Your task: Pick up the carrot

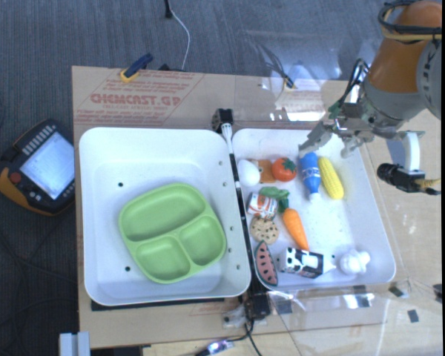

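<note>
The carrot lies in the right bin, tilted, its thick end just below the strawberry and a cookie just to its left. Up past the carrot, above the blue bottle and the corn cob, the gripper hangs with its fingers spread apart and nothing between them

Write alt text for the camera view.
An orange carrot lies among toy foods in the right bin, while the arm's open claw hovers above that bin's far edge near a corn cob. The left bin holds a green tray.
</note>
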Tool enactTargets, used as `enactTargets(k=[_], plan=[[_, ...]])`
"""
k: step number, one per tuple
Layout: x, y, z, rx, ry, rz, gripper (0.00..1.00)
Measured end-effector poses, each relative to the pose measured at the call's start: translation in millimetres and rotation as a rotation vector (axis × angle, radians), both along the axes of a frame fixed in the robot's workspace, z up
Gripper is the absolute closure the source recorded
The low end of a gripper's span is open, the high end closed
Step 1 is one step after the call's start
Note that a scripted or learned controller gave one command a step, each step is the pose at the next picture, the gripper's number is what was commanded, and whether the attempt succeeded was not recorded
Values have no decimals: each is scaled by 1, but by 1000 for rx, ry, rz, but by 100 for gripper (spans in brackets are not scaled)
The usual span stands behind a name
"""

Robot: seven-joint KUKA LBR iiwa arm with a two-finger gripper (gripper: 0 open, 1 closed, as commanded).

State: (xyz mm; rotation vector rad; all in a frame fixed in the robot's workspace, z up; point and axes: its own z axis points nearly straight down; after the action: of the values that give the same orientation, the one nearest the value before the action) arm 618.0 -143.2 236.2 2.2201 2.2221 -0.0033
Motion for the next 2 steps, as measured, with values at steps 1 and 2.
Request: enactTargets(k=[1,2], plan=[[-87,8,-95,4,12,112,0],[-95,33,-142,-6,-17,46,0]])
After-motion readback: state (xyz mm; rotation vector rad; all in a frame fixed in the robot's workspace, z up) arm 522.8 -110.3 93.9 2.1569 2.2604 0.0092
